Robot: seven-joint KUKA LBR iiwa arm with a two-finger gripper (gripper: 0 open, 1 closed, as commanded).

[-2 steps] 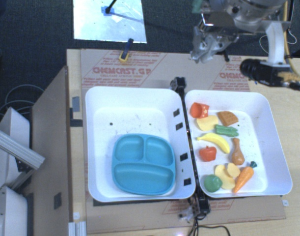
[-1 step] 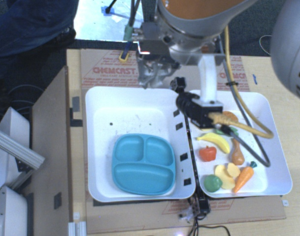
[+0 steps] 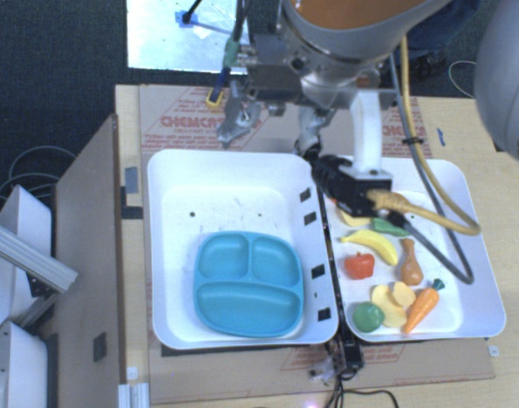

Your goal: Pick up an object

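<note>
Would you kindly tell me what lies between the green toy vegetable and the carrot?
In the camera view, pale yellow toy food pieces lie between the green toy vegetable and the carrot, close against both.

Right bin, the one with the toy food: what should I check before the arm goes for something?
1. Things to pick are present: ok. A banana, tomato, drumstick and carrot lie in the right bin.
2. Gripper is above a target: not ok. The gripper is at the back rim of the left bin, away from the food.
3. Food is spaced for a clean grab: not ok at the front, where the carrot crowds the yellow pieces.
4. Plate is out of the way: ok. The blue plate lies flat in the left bin.
</note>
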